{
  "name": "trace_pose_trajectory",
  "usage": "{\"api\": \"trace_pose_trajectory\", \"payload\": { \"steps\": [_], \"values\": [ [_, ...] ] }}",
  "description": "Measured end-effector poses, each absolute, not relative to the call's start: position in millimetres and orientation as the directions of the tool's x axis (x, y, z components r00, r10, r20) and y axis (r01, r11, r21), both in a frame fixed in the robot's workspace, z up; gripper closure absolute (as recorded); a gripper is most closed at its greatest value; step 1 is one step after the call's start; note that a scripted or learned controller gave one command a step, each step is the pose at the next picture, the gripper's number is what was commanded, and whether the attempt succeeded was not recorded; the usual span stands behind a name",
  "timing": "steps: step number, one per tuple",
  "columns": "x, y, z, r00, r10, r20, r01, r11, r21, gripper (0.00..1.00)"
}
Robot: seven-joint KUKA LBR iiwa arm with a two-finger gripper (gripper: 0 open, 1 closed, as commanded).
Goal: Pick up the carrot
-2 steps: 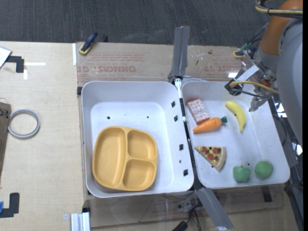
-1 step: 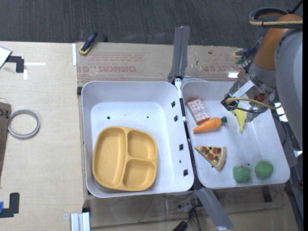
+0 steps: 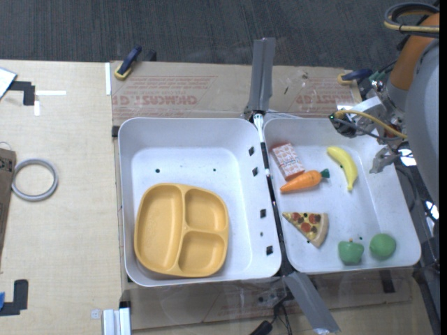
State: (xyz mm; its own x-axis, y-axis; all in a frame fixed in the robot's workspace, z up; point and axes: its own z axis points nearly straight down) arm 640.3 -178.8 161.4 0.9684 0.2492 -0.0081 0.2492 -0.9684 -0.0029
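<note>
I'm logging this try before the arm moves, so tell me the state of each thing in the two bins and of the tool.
carrot: lying in the right bin, untouched
banana: lying beside the carrot
pizza slice: lying flat
yellow tray: upright, nothing in its compartments
tool: at the right bin's edge, holding nothing

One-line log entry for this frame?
task: carrot | carrot: right bin, untouched | gripper: bin's right edge, by banana
</note>
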Motion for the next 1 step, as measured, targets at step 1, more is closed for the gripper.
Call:
{"api": "trace_pose_trajectory", "payload": {
  "steps": [1],
  "values": [
    [651.8, -218.1, 330.1, 0.979, 0.205, -0.008, 0.205, -0.979, -0.002, 0.00]
  ]
}}
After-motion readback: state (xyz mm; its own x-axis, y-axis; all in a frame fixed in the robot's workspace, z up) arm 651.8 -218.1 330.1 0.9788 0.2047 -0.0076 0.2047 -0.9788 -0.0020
